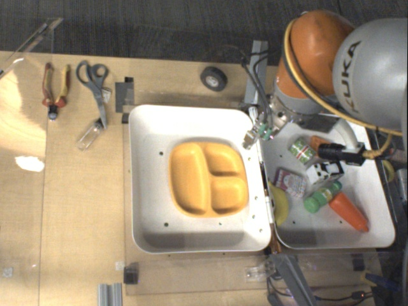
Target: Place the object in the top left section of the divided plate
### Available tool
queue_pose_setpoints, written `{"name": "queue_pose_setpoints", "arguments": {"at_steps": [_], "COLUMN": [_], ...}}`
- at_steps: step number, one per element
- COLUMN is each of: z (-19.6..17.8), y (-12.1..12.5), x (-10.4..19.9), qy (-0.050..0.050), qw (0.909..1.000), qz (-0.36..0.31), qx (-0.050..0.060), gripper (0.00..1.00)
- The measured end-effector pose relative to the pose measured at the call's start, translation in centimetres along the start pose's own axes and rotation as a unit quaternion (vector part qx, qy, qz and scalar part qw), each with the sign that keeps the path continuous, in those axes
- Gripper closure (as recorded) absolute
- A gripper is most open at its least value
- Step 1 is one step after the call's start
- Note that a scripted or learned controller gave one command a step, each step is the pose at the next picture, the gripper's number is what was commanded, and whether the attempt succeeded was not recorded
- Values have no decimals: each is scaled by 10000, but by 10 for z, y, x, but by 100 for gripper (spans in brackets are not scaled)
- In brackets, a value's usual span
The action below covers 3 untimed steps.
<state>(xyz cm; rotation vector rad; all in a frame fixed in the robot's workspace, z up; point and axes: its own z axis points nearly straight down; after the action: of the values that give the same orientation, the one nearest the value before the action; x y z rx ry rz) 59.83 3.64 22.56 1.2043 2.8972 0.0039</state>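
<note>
Glossy yellow divided plate (207,177) — rounded compartments

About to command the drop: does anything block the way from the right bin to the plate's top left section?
Nothing visible does. The yellow plate lies bare in the left bin; only the bins' meeting rims lie between.

2 white bins (146,171), side by side. 1 yellow divided plate (208,176) w/ 3 sections, in left bin. Right bin: 1 carrot (350,211), 1 green bottle (320,197), 1 small can (301,150), 1 packet (292,182), 1 yellow item (280,204) at left wall. On bench: 1 scissors (95,85), 1 pliers (55,89), 1 tape roll (214,78).
</note>
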Motion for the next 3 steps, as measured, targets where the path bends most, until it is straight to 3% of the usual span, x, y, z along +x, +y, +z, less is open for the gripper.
{"name": "queue_pose_setpoints", "arguments": {"at_steps": [1,2,3], "z": [41,-38,-31], "y": [-46,-63,-77], "x": [52,-10,-65], "qy": [-1,-21,-22], "qw": [9964,9960,9991], "qz": [-853,-893,-413], "qx": [-5,-15,-10], "gripper": [100,100,100]}}
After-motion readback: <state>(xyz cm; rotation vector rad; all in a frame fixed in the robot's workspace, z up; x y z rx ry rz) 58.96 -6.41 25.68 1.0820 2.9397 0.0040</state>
